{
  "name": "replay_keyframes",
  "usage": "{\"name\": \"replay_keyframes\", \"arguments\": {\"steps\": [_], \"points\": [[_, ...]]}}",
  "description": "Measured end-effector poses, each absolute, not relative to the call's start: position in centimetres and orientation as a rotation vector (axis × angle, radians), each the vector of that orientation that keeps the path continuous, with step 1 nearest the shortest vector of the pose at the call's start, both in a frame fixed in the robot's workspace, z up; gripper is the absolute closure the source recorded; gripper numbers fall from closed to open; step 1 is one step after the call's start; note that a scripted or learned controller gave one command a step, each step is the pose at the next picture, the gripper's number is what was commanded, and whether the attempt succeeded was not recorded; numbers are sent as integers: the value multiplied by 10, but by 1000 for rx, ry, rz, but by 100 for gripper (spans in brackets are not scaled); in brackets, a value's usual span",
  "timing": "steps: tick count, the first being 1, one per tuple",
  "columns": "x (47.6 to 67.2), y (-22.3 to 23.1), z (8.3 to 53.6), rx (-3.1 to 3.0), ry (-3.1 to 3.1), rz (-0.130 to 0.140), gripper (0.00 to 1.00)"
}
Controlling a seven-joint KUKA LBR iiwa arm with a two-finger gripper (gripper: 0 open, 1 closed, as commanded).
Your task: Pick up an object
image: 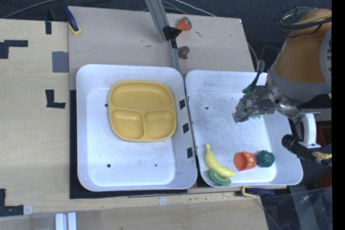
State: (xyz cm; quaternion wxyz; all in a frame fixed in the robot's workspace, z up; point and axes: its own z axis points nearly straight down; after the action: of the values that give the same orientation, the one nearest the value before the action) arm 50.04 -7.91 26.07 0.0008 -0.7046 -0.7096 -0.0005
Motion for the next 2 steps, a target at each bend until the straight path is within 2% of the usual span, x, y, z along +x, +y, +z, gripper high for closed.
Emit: {"name": "replay_keyframes", "arguments": {"steps": [2], "points": [[513, 27, 235, -2212, -2226, 3, 100]]}}
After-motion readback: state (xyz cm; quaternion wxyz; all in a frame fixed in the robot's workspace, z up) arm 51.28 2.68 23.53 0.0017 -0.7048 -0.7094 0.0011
